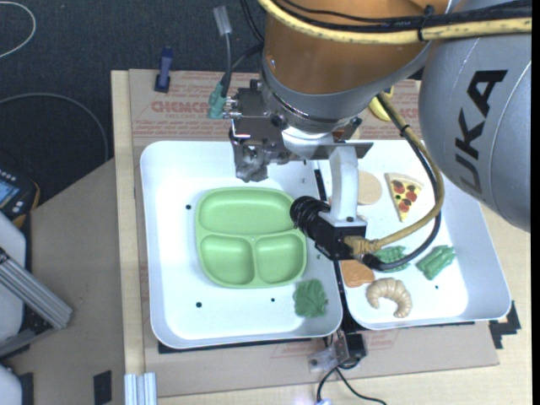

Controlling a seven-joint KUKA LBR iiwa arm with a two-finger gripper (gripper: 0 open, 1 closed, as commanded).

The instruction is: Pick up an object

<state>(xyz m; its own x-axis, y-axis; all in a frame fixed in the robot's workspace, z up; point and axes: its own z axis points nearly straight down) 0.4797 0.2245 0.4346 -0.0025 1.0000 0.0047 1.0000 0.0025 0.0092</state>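
White bins (160, 226) are set on a cardboard-topped bench (135, 125), dark carpet (59, 57) beyond. Gripper (253, 163) is partly hidden by the wrist; its state cannot be told.

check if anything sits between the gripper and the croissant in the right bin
Nothing visible blocks it. The gripper hangs over the left bin, above the green tray. The croissant lies uncovered in the right bin.

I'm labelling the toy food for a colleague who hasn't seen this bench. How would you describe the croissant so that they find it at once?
Look at the right-hand white bin of the two on the bench, and go to its near edge. The croissant lies there, just below a small orange piece. It is the only tan, curved, ridged pastry; its neighbours are green vegetables or a flat pizza slice.
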